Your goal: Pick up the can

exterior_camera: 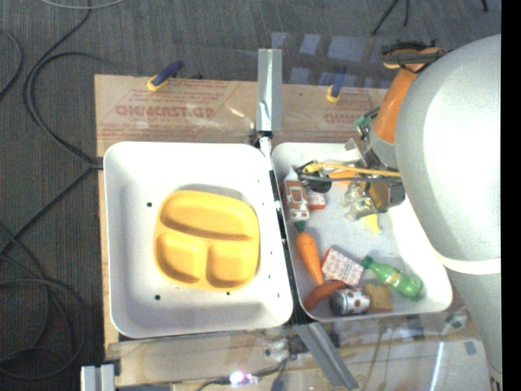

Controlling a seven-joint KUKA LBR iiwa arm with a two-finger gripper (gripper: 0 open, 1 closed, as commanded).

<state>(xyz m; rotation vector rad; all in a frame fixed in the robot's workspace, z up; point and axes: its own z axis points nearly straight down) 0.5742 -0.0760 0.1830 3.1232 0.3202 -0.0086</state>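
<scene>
The can (pixel 350 301) lies on its side near the front edge of the right bin (pixel 423 255). It is silver with a dark red label, and one round end faces left. A red item (pixel 323 292) touches it on the left and a brown item (pixel 379 296) on the right. My gripper (pixel 366 192) hangs over the back half of the right bin, well behind the can and apart from it. The grey arm and its orange band (pixel 391 108) hide the bin's right side.
The right bin also holds a carrot (pixel 308 255), a green bottle (pixel 394 277), a red-and-white packet (pixel 342 265), a small carton (pixel 296 200) and a yellow scrap (pixel 371 222). In the left bin (pixel 122 218) lies a yellow divided plate (pixel 209 239).
</scene>
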